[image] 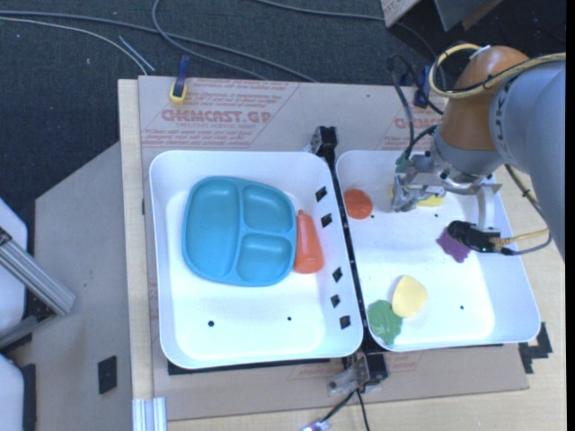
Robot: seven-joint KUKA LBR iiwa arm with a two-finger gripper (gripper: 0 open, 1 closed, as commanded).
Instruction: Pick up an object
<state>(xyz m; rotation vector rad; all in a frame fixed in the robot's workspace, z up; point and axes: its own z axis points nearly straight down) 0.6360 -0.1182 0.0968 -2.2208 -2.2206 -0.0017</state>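
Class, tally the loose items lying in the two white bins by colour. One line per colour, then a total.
Blue: 1, divided plate
Orange: 2, carrot-like piece, round piece
Yellow: 1
Green: 1
Purple: 1
Total: 6

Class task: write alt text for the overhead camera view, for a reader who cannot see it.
A grey robot arm's gripper hangs over the right bin, which holds orange, yellow, green and purple items. The left bin holds a blue divided plate.

Bright, even light from overhead washes both white bins (171, 241) close to glare, with faint, soft shadows. The frame is slightly soft and grainy, and the dark floor (54, 79) at upper left stays dim.
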